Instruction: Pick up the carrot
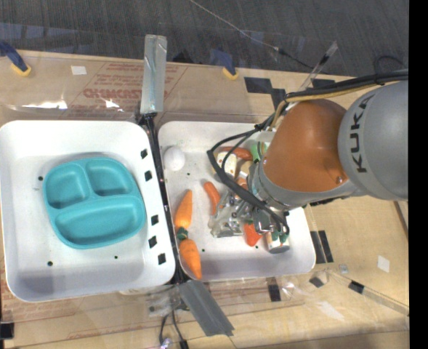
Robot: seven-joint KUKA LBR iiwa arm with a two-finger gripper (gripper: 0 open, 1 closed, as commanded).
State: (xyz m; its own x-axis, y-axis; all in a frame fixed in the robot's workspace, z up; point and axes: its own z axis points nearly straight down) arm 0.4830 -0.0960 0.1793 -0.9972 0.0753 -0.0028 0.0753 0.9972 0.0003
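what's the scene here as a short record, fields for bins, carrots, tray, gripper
left bin: holds a teal tray with three compartments
right bin: several carrots, a white ball, other small items
carrots: two along the left wall, one near the front corner, a thinner one mid-bin
gripper: down in the right bin, among the items; grasp unclear
arm: over the right bin

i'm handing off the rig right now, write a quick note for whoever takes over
Gripper: low in the right bin, among a clutter of small items; whether it grips anything cannot be told.
Carrots: one lies left of the gripper, another near the front edge, a smaller one close to the gripper.
Left bin: holds a teal tray.
Done: no carrot visibly lifted.
Left: grasp and raise one.
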